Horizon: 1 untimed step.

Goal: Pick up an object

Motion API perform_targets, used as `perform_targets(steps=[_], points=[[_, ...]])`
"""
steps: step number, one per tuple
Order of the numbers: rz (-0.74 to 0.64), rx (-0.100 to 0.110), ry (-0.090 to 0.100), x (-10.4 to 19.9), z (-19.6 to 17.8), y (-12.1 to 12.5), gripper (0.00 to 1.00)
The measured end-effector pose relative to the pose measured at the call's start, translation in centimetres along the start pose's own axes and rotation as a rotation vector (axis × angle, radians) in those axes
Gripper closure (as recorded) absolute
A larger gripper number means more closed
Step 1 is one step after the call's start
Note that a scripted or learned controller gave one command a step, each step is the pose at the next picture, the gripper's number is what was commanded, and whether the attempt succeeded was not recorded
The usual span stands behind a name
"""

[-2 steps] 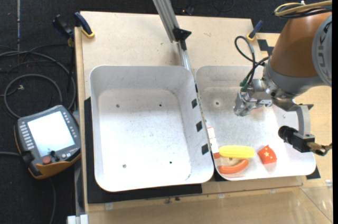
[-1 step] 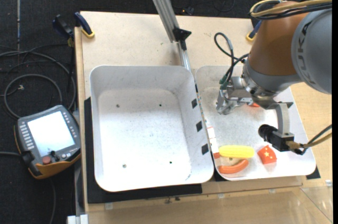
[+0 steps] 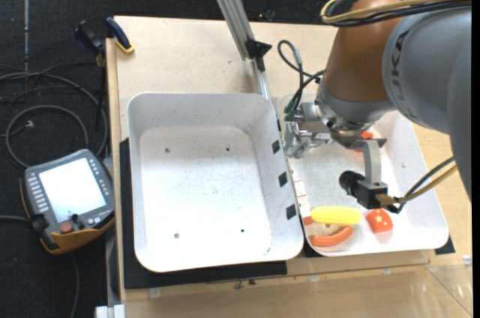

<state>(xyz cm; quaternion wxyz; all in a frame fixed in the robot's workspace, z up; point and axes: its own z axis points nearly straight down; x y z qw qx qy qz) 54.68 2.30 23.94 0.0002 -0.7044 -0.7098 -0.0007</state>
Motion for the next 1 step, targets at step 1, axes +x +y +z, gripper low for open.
perform_targets(steps=[1], points=[[-0.001,0.001,0.000,5.58,1.29,0.84,1.00]])
